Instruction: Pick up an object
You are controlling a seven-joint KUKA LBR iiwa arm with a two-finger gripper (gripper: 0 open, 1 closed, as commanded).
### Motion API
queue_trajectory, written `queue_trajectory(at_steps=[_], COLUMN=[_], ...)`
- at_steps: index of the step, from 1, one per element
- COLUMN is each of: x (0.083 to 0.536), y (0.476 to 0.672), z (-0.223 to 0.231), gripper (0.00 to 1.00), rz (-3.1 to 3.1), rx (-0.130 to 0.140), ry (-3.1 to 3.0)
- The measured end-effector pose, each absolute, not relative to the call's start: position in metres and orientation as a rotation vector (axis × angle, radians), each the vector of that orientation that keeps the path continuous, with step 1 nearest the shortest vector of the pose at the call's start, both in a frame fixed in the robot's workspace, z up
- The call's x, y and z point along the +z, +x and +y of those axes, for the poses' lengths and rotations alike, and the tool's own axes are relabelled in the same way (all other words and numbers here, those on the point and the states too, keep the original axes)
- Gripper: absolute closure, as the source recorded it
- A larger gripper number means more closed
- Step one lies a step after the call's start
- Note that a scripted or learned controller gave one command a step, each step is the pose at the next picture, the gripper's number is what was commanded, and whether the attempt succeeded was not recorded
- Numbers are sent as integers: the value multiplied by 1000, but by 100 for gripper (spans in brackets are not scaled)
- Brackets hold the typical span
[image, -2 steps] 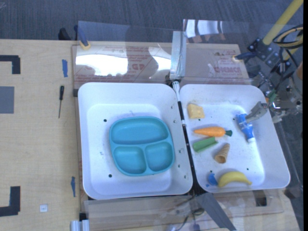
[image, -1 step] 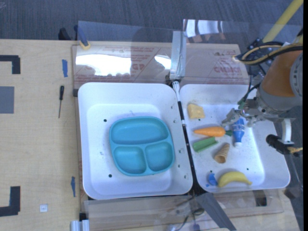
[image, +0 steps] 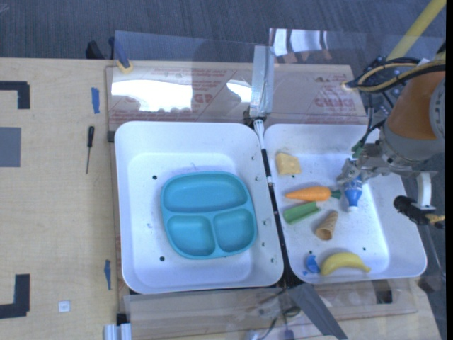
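Over on the left, the left bin (image: 134,211) carries a blue divided tray (image: 209,214), parked dead centre and well apart from the action, so nothing there gets in the way. Across the divider, the right bin (image: 407,257) holds the candidates: a yellow wedge (image: 287,163) up top, an orange carrot (image: 308,194) lying just above a green pod (image: 301,212), a tan cone (image: 326,224), and low down a banana (image: 344,263) touching a small blue piece (image: 312,263). Now the gripper (image: 354,183) hangs right over a small blue-and-white object (image: 352,197) (the likeliest pick, I'd judge), just beside the carrot's tip. Whether the hand is spread or pinched, I cannot tell. That carrot crowds the approach.
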State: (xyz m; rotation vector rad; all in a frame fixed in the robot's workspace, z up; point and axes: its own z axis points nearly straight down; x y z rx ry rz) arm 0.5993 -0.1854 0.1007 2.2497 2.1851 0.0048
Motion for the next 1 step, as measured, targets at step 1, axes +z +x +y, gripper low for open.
queue_trajectory(at_steps=[1], x=[203], y=[578], z=[-152], gripper=[100], rz=[2157], rx=[10], ry=[2272])
